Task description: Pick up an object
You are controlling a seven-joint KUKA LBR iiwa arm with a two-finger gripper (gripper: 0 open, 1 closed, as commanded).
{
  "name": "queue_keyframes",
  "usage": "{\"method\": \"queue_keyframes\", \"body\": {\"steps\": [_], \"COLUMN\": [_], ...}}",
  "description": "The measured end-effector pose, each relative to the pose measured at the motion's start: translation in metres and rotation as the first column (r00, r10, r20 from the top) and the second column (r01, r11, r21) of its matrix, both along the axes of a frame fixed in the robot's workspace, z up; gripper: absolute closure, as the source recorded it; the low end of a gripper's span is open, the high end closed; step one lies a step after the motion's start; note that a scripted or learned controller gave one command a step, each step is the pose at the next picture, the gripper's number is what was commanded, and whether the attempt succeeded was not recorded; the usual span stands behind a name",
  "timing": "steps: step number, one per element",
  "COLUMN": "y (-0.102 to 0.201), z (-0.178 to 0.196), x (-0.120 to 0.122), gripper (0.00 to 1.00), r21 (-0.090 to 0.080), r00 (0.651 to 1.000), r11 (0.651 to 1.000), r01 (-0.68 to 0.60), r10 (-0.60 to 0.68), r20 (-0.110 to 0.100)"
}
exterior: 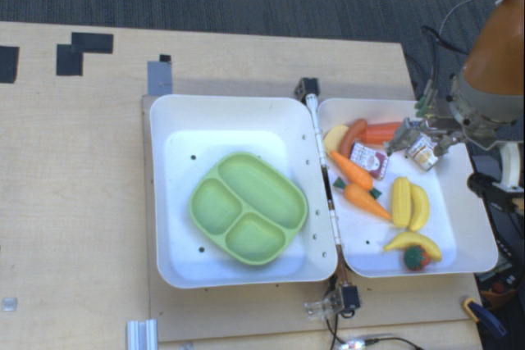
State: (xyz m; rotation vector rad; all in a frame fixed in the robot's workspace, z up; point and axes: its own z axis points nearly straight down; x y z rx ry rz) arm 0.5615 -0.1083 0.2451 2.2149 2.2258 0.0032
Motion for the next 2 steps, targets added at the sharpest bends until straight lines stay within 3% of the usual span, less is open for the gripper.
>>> {"method": "queue_keyframes", "body": {"steps": [1,2], "y": [0.011,0.011], "z": [-0.128,-0.116], "x": [-0.001,0.001], "gripper": [0.0,1.0], "r21": [0.001,0.0], "r00": [1.0,1.0], "r11": [1.0,1.0], "r01": [0.003,0.001], "r10": [-0.003,-0.001], "r20": [-0.004,0.002]}}
